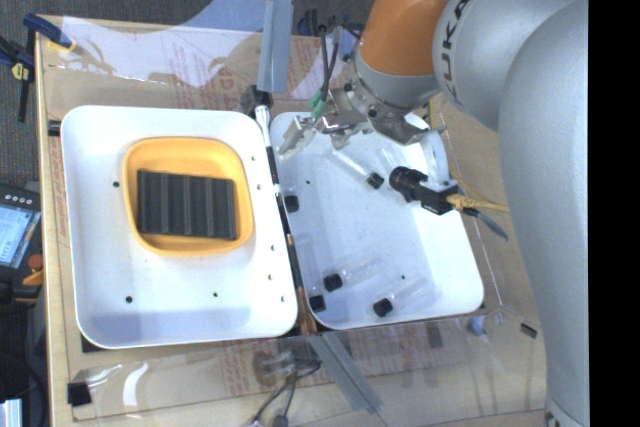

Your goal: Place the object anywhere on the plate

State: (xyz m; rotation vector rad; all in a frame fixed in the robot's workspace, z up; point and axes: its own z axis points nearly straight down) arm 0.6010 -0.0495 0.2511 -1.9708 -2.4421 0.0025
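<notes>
A grey KUKA arm, its orange band high in the frame, reaches in from the right across a paper-covered bench that carries two shallow white bins side by side.

The left bin holds a yellow plate with rounded corners, set toward the bin's far half. A dark ribbed block lies flat in the plate's hollow, and the yellow rim shows on all four sides of it.

The right bin lies partly under the arm's wrist. The gripper hangs over this bin's far left corner, close to the seam between the two bins and well apart from the plate. Whether it is released or clenched cannot be told from this angle, and nothing can be seen in its grasp.

Scattered on the right bin's floor are small black pieces: one against the left wall, another below the wrist, and three near the front edge
</notes>
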